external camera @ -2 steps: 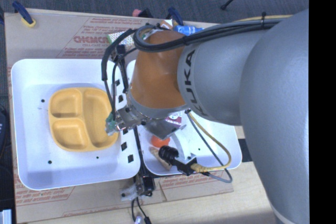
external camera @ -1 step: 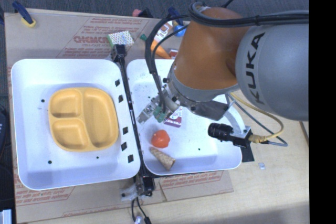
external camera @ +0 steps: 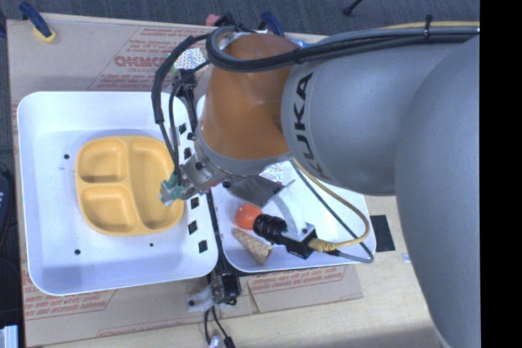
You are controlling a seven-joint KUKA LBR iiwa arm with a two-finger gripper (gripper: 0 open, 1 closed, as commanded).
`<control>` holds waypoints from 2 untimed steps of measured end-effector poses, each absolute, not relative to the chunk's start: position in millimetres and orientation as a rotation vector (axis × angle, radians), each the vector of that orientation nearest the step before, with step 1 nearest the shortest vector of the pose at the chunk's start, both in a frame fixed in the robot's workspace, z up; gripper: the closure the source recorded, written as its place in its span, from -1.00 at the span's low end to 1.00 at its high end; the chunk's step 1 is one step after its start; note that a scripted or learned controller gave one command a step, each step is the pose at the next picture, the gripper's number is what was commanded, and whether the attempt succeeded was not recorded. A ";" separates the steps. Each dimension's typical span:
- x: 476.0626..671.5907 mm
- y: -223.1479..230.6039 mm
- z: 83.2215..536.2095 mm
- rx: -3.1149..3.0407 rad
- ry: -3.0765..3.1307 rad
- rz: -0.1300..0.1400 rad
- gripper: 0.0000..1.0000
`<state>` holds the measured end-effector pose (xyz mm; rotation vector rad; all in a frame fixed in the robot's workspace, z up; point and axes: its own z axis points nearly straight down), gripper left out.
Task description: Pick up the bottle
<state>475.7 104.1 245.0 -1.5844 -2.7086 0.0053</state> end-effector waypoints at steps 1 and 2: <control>476.7 50.2 293.6 -1.731 -2.621 0.002 1.00; 475.8 101.8 253.7 -1.329 -2.842 0.005 1.00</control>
